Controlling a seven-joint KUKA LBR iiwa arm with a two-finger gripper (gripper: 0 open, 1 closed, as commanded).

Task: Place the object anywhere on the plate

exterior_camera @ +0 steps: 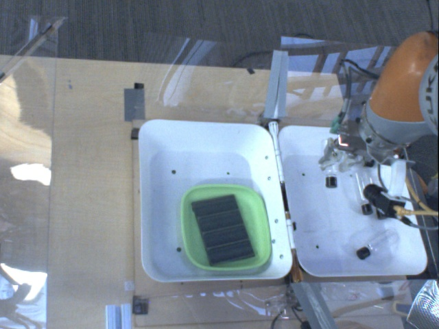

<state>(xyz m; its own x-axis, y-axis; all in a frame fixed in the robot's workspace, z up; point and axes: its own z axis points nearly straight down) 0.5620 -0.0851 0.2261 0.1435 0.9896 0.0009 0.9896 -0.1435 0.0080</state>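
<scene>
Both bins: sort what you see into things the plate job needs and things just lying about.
Job:
green plate, in the left bin
dark ridged block, already lying on the plate
gripper, over the right bin

Lying about:
small dark piece near the right bin's front
small dark piece below the gripper

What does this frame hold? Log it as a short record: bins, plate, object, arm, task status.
bins: two shallow white bins, left white bin and right white bin, side by side
plate: light green square plastic plate, in the left bin, toward its near edge
object: dark grey ribbed rectangular block, lying flat on the plate, slightly skewed
arm: grey arm with orange band, above the right bin's far right part
hand: over the right bin, apart from the block
task status: block rests on the plate
</scene>
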